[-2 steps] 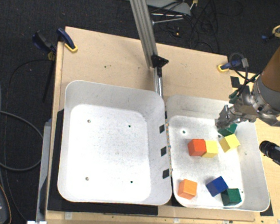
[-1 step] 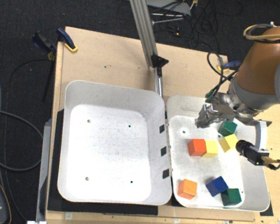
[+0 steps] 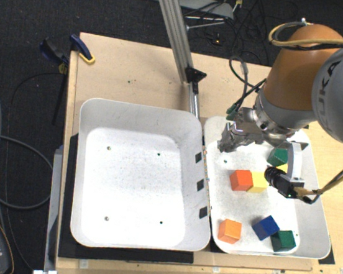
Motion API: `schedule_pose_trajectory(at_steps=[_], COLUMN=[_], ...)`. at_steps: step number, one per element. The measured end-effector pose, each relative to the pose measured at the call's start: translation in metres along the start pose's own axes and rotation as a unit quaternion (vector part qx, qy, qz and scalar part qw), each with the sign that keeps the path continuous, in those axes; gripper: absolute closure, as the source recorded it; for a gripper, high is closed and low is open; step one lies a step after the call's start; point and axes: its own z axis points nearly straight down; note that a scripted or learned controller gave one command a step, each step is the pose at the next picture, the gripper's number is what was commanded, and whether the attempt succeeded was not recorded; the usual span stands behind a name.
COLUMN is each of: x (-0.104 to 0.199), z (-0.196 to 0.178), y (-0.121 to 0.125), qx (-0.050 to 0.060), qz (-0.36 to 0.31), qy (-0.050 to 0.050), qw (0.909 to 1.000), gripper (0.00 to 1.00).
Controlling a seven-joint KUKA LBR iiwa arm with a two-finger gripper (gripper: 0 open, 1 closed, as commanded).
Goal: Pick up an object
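Hovering over the right shallow white bin (image 3: 308, 242), the dark two-finger gripper (image 3: 228, 144) is hanging, grip state unreadable, with the red-orange cube (image 3: 240, 180) lying just below-right.

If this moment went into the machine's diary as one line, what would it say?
claw: over right bin, upper left | nearest: orange-red block touching yellow block | left bin: untouched
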Motion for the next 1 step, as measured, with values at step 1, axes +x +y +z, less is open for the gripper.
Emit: schedule_pose_trajectory(at_steps=[1], x=[0.0584], z=[0.0143], y=[0.0073], qx=[0.001], qz=[0.0], qy=[0.0], qw=[1.0], gripper=[1.0])
